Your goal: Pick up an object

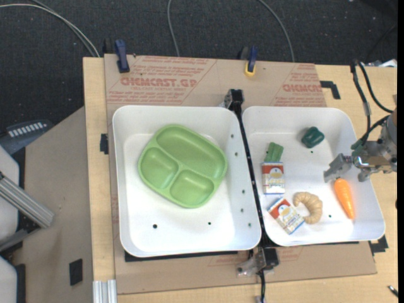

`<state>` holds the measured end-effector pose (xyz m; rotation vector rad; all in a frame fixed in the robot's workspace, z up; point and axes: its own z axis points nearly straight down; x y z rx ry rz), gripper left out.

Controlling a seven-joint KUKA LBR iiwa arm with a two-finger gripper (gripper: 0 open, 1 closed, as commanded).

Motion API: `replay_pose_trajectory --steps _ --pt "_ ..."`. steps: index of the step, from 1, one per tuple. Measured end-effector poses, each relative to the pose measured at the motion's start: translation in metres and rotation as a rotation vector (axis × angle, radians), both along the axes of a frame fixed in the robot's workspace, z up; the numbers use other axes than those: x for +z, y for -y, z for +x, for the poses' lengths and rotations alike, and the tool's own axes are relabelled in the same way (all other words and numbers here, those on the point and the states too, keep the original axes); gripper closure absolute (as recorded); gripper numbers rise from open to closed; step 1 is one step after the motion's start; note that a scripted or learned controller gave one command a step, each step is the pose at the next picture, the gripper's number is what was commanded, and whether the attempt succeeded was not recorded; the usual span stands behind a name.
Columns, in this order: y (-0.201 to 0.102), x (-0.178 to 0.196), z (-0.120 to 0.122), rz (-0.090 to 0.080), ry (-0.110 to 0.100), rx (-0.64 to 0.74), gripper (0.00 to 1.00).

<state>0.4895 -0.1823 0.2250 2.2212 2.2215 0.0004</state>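
At centre left of the frame the left bin (123, 169) holds a green divided plate (182, 166), wide, stiff and smooth, awkward for two fingers except at its rim. In the right bin (297, 114) lie small toys: a green block (274, 151) touching a small carton (273, 177), a second carton (287, 216) beside a croissant (309, 206), a dark green lump (312, 137), and an orange carrot (344, 197). All look light; the carrot seems hard and slick, best taken across its thick end. At right centre the gripper (348, 169) hangs just above the carrot with its fingers spread wide, nothing between them. The arm is cut off at the frame's right edge, and the carton labels are too small to read.
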Motion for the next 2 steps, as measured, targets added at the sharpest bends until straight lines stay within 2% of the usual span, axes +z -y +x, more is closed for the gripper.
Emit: replay_pose_trajectory --steps 1,2 --pt "-0.0112 0.0056 0.0532 -0.001 0.001 0.002 0.00" --pt "-0.0103 0.0056 0.0525 0.000 0.001 0.000 0.00"
